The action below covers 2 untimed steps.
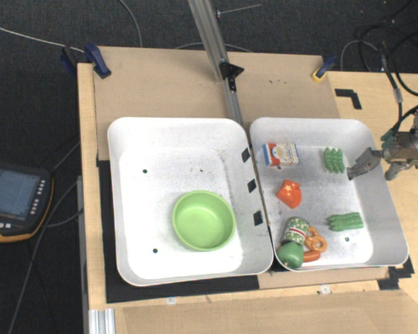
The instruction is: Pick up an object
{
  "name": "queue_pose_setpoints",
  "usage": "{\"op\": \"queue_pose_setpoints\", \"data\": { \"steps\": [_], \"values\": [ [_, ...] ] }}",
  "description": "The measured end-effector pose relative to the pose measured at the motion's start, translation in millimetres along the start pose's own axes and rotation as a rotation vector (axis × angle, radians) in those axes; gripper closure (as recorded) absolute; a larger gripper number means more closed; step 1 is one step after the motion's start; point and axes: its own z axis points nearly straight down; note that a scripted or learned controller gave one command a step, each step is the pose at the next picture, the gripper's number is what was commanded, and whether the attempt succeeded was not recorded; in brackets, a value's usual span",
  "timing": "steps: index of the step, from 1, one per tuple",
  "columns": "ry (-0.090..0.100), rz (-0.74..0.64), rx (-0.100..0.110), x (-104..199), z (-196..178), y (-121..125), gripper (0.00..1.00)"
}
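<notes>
Nearest the lens, the green bowl [203, 220] occupied the left bin [125, 145], while right of it the end effector [368, 164], apparently open and empty, hovered beside the ridged green toy [334, 159], presumably its pick target.

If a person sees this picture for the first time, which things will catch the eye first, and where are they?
The eye goes first to the light green bowl in the left bin, near its front. Next comes the red-orange object in the middle of the right bin, with green toys around it and a small carton behind it. The end effector hangs over the right bin's right edge.
</notes>
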Motion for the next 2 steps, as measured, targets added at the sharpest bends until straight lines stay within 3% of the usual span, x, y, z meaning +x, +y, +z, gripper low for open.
{"op": "queue_pose_setpoints", "data": {
  "steps": [2],
  "values": [
    [0.001, 0.000, 0.004, -6.9, 106.0, -3.0, 0.00]
  ]
}}
